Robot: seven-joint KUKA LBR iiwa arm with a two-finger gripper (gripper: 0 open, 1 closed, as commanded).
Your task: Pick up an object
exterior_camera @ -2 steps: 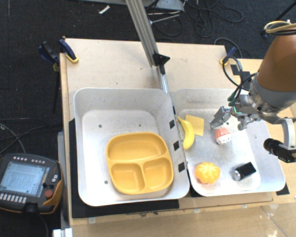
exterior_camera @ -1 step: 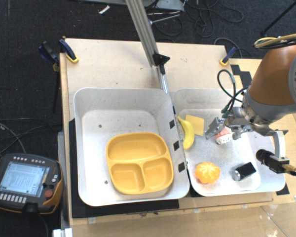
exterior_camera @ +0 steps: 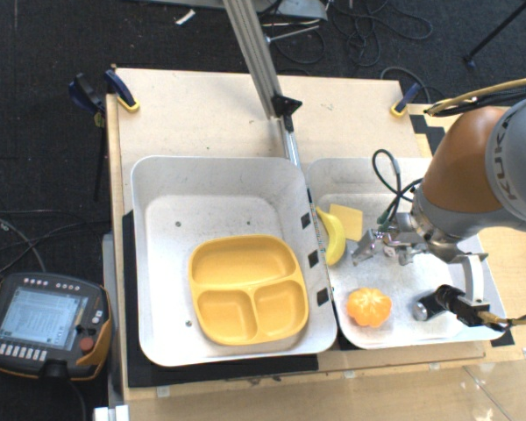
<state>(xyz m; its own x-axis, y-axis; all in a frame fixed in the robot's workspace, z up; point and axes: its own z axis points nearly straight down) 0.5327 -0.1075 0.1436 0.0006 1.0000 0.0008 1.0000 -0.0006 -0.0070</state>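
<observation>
I see my gripper (exterior_camera: 366, 251) low at the banana's (exterior_camera: 334, 238) three o'clock, jaw state unclear; nothing is lifted, the pick remains.

A pale wooden bench (exterior_camera: 202, 112) is seen from above, and two shallow white bins are borne side by side on it. The right bin (exterior_camera: 351, 169) lies directly beneath the gripper (exterior_camera: 368, 248); the left bin (exterior_camera: 158, 182) is set to the gripper's left, its wall touching the other bin's wall. Two clamps are fixed at the bench's far corners: one (exterior_camera: 123, 90) far to the gripper's left, the other (exterior_camera: 405, 102) beyond the gripper.
</observation>
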